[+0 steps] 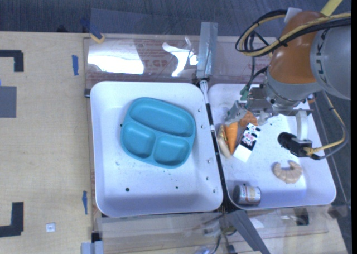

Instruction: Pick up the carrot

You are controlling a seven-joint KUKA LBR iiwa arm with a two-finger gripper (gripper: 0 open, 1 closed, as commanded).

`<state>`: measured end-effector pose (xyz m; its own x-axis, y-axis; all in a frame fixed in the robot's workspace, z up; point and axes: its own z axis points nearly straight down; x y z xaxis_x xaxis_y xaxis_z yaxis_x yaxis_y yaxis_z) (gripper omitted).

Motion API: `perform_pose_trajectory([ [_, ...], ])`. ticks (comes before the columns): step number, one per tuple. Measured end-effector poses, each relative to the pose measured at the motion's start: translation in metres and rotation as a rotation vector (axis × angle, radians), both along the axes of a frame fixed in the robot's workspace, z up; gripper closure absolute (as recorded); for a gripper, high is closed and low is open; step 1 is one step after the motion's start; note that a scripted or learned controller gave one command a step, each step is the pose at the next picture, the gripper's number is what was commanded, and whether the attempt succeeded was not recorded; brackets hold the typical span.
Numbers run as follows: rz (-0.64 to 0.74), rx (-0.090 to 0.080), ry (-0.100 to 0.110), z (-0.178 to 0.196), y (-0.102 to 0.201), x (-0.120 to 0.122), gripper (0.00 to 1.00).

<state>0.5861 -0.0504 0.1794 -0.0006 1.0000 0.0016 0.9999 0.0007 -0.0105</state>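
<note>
The gripper (pixel 247 114) hangs just above the carrot (pixel 231 134), which lies at the left wall of the right bin (pixel 312 191); its grasp cannot be told. Approach step; next likely a careful descent.

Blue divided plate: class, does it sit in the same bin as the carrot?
No. The blue divided plate lies in the left bin, while the carrot lies in the right bin.
</note>
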Motion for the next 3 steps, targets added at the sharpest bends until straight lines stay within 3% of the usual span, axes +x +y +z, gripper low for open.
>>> perform_pose_trajectory([
  [1,0.041,-0.001,-0.003,-0.044,-0.044,-0.002,0.0],
  [2,0.086,0.0,-0.015,0.006,0.019,0.023,0.0],
  [3,0.102,-0.001,-0.007,0.004,-0.012,0.009,0.0],
])
